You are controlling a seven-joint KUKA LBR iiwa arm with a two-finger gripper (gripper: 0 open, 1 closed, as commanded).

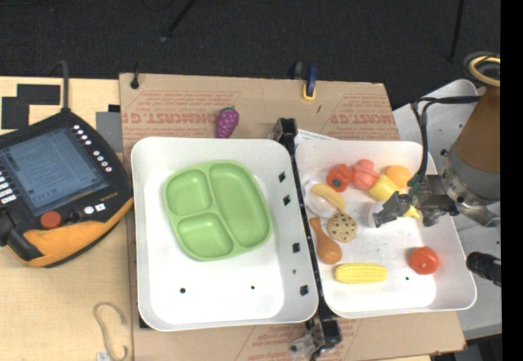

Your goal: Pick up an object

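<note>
The right bin (pixel 445 290) holds toy food: a red tomato (pixel 422 260), a yellow corn cob (pixel 360 273), a brown drumstick (pixel 326 245), a spotted cookie (pixel 341 227), a banana (pixel 327 197), a strawberry (pixel 339 177), a pink piece (pixel 364 171), a yellow block (pixel 382 186) and an orange (pixel 398 176). My gripper (pixel 393 211) reaches in from the right and hangs low over the bin's middle, just below the yellow block and right of the cookie. Nothing shows between its dark fingers.
The left bin (pixel 155 286) carries a green divided plate (pixel 217 210). A purple grape bunch (pixel 226 122) lies on the cardboard behind the bins. A teach pendant (pixel 53 180) sits at the far left. A black divider (pixel 298 220) runs between the bins.
</note>
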